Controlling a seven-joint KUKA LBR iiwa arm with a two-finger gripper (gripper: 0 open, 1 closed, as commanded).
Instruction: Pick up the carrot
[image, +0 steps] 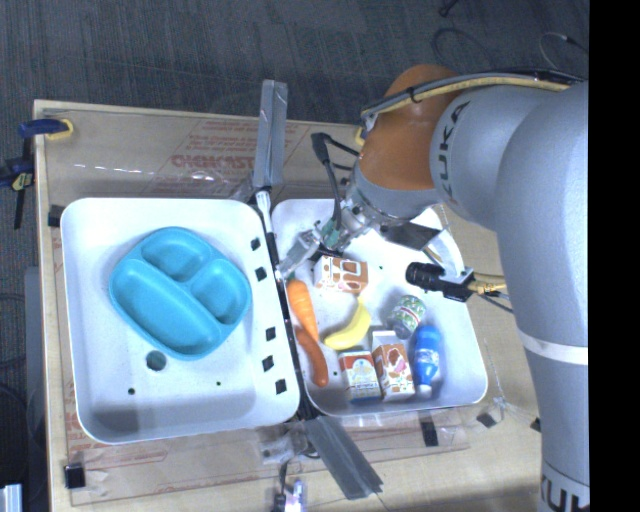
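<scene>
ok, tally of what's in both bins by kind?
Carrot: 1
Banana: 1
Small cartons: 3
Blue bottle: 1
Green can: 1
Blue divided plate: 1
Total: 8

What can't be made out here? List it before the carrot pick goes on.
- Claw, camera view: too small and blurred to read its state or see anything in it.
- Right bin: its far corner is hidden under the arm.
- Cartons and bottle: label print too small to read.
- Carrot: its underside, against the bin wall, is hidden.
</scene>
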